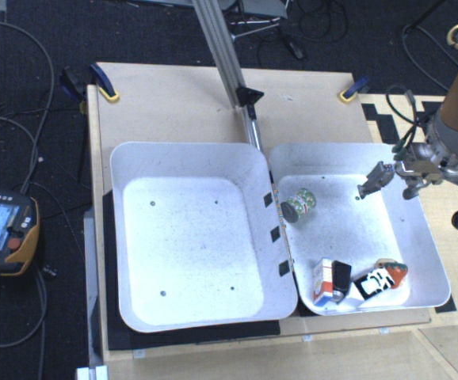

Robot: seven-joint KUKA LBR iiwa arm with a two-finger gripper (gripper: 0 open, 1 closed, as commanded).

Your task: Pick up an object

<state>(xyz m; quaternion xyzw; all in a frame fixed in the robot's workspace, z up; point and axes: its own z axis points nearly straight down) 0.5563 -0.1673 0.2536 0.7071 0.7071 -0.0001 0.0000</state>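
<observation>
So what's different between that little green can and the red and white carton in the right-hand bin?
The green can is round and lies on its side near the bin's left wall, apart from the other items. The red and white carton is boxy and sits at the bin's near edge, pressed against a black item. The can is mostly green with a grey end; the carton is white with red and a blue base. Both are small and rest in the right bin.

white speckled bins (189, 236), green can (299, 205), red-white carton (324, 282), tan bench (173, 109)

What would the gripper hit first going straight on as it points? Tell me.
Probably the green can: the gripper points down-left across the right bin toward it. Its height is unclear, so it might meet the bin floor first.
</observation>
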